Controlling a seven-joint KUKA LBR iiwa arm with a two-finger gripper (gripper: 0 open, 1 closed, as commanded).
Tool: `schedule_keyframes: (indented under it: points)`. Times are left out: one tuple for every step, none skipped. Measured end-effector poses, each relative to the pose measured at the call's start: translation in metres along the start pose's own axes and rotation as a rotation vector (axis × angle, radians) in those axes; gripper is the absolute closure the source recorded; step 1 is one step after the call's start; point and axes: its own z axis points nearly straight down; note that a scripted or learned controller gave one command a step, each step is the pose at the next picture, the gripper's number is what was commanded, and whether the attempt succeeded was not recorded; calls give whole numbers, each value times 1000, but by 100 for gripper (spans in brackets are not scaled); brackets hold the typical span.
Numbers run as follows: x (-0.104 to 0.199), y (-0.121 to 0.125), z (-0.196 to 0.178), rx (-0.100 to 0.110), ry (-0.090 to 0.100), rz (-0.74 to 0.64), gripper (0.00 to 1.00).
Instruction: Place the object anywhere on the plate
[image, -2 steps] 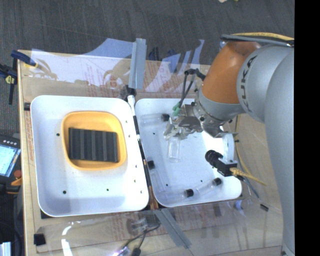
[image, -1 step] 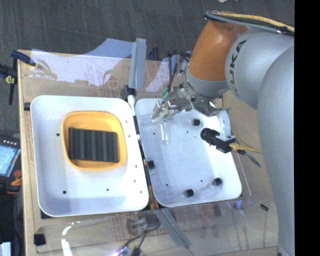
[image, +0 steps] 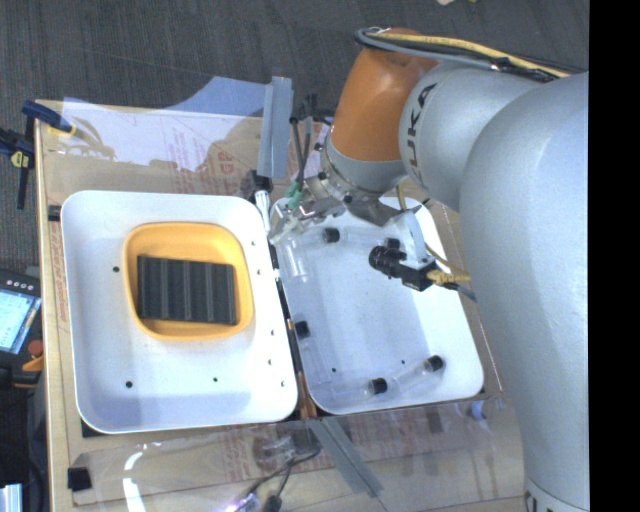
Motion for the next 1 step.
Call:
schedule_keyframes:
  points:
    - [0,0,0,0,0,0,0]
